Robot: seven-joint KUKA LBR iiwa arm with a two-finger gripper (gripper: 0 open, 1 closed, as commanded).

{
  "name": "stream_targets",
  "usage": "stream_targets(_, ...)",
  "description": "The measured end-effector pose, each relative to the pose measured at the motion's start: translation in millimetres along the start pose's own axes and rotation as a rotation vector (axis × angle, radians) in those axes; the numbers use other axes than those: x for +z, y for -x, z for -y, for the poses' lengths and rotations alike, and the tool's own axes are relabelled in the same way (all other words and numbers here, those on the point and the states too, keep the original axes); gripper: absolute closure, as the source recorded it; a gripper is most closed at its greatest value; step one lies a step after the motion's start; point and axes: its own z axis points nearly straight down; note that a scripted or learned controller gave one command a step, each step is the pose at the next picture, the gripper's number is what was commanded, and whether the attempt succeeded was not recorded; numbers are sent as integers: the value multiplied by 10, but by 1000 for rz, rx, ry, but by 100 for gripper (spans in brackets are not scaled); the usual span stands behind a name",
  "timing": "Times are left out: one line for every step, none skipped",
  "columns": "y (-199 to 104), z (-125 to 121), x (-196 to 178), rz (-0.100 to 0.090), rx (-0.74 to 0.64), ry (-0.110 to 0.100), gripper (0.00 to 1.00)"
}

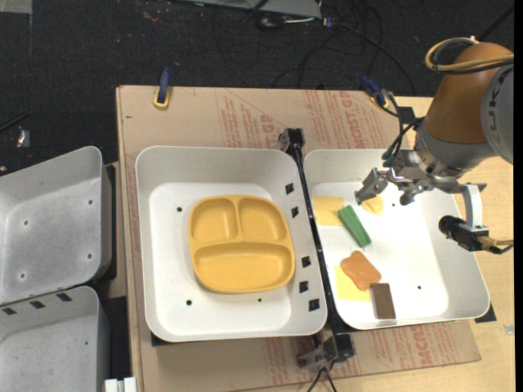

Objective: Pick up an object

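Two shallow white plastic bins sit side by side on a brown cardboard-covered bench (221, 113). The left bin (159, 219) carries a yellow three-compartment plastic plate (242, 244) near its centre. The right bin (425, 256) carries the loose pieces.

Taking the right bin's centre as the clock's hub, a green oblong block (355, 224) lies toward nine o'clock, tilted so its long axis runs from upper left to lower right. A pale yellow flat sheet (327, 210) lies just beside the block at about ten o'clock, against the bin's left wall. A small yellow-orange lump (373, 205) sits toward eleven o'clock, directly under the gripper. An orange rounded slab (360, 269) rests toward seven o'clock, on top of a second pale yellow flat piece (351, 288). A dark brown rectangular bar (383, 300) lies just beside the slab, closer to six o'clock, near the bin's front wall.

The grey arm with its orange band (462, 104) reaches in from three o'clock. Its two-finger gripper (386, 184) hangs over the bin's eleven o'clock corner, just above the lump. Whether the fingers are spread or closed cannot be told from this view, and nothing is plainly seen between them.
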Motion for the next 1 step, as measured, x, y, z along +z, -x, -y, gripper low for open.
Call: stream_targets(-88, -16, 599, -1, -2, -2, 0)
